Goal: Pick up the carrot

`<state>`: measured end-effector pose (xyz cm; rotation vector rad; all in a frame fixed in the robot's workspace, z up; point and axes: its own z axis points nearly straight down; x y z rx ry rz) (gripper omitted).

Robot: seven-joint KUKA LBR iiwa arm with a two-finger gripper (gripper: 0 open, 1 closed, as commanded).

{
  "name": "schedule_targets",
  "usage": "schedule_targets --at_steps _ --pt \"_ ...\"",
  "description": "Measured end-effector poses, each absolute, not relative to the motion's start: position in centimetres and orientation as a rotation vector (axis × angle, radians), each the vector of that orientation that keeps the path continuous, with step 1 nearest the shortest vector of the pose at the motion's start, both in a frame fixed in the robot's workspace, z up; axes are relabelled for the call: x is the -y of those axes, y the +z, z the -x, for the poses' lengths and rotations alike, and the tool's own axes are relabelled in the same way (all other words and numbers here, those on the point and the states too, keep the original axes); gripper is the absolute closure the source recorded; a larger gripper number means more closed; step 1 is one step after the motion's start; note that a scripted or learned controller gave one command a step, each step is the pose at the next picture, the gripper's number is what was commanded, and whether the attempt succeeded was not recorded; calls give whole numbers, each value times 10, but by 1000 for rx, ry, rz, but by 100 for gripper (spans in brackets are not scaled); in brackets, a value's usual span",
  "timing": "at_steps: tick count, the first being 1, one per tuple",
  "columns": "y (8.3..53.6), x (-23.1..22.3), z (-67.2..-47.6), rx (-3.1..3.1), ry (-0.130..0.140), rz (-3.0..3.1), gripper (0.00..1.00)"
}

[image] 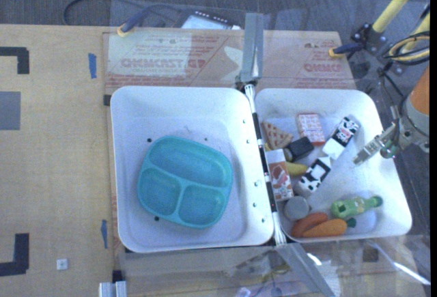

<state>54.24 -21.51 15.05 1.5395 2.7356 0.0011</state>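
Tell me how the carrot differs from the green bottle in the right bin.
The carrot is orange and tapered; the green bottle is green with a narrow neck. The carrot lies against the bin's near wall; the bottle lies just behind it, farther from that wall. Both lie flat in the right bin.

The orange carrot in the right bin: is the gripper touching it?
Apart. The camera view shows the gripper near the bin's right rim, with bare white floor between it and the orange carrot at the bin's near edge.
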Motion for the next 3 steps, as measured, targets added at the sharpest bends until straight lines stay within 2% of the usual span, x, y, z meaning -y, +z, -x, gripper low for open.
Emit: schedule_targets --at_steps 1,2,3 --pt "161 215 -544 -2730 4 -1538 100" --pt "333 184 -555 -2706 2 -1586 100" --pt "318 163 -533 -2870 2 -1270 100"
